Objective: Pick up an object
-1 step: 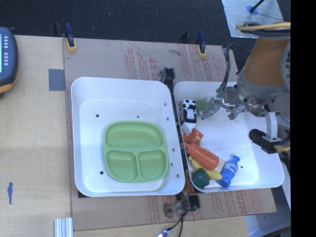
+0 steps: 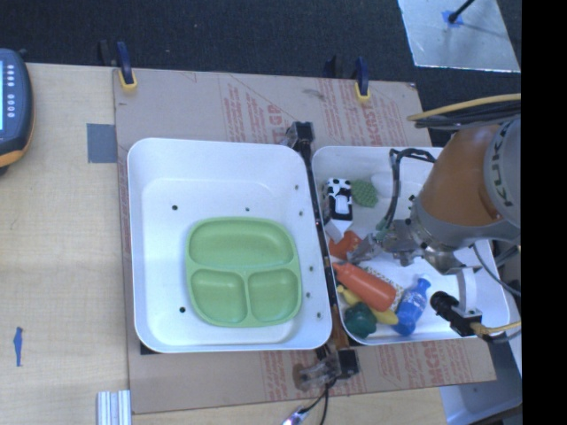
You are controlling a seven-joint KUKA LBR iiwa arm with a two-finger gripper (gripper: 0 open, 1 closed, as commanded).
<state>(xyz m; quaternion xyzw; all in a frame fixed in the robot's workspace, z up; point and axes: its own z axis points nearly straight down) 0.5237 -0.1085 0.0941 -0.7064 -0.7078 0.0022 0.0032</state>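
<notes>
I reach in from the right, my grey arm (image 2: 474,189) with its orange band hanging over the right bin (image 2: 496,312). My jaws (image 2: 372,248) are down low in that bin, near its left side, among the clutter, and I cannot tell how far they stand apart or whether anything sits between them; the wrist hides too much.

Just below my jaws lies an orange-red carrot-shaped toy (image 2: 363,283), slanting toward the lower right. Beside its lower end is a blue bottle (image 2: 413,305), tilted, and to the left of that a dark green round thing (image 2: 360,322) with a small yellow piece (image 2: 348,296) near it. Up toward the bin's back edge I see a black-and-white toy (image 2: 338,198) and a pale green lump (image 2: 366,194) beside it.

The left bin (image 2: 151,237) holds a light green divided plate (image 2: 242,271), lying flat with three compartments. Both bins sit on the desk (image 2: 62,264), touching along their shared side.
</notes>
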